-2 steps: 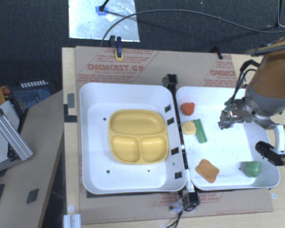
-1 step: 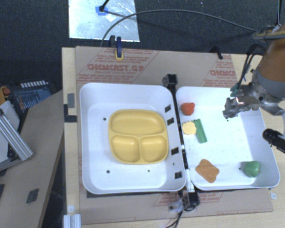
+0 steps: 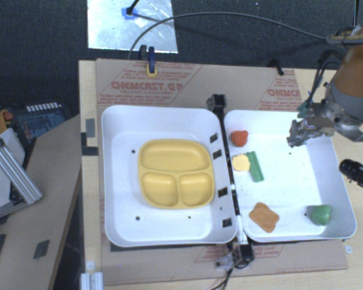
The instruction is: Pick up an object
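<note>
Nearest the camera, the right bin (image 3: pixel 345 222) holds a brown piece (image 3: pixel 264 217) and a green object (image 3: pixel 319 214); farther back lie a green stick (image 3: pixel 255 167) and a red object (image 3: pixel 239 138). Gripper (image 3: pixel 296 136) hovers above, nothing grasped, likely positioning.

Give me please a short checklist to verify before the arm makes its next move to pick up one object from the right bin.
1. Objects available in the right bin: ok. A red-orange piece, a yellow piece, a green stick, an orange-brown piece and a green round piece lie there.
2. Gripper over the right bin: ok, near its upper right part.
3. Gripper directly above an object: not ok, bare bin floor lies under it.
4. Finger opening: cannot tell.
5. Target standing apart: not ok for the yellow piece and green stick, which touch; ok for the other three.
6. Yellow divided tray out of the way: ok, it sits in the left bin.
</note>
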You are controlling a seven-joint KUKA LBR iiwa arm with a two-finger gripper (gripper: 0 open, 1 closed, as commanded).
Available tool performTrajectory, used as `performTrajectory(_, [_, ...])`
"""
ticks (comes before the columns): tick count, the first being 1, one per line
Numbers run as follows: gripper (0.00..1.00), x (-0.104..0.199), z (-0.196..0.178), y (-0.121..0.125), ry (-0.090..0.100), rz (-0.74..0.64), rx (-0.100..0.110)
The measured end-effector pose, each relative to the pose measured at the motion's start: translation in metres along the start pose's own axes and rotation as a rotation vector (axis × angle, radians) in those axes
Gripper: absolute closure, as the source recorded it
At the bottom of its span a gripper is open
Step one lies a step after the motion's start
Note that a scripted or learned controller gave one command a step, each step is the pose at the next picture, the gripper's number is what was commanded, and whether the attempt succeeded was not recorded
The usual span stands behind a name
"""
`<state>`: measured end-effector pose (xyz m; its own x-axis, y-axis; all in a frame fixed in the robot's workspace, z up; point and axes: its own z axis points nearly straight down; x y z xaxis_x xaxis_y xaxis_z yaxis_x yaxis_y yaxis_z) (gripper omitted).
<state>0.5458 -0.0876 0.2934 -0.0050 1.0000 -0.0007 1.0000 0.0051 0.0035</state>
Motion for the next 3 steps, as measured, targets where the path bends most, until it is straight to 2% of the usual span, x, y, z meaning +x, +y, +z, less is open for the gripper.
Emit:
performTrajectory(1, [1.0, 0.058, 0.016, 0.007, 0.003, -0.005, 0.002])
performTrajectory(2, [1.0, 0.105, 0.022, 0.031, 0.002, -0.004, 0.001])
performTrajectory(3, [1.0, 0.163, 0.042, 0.04, 0.002, -0.004, 0.003])
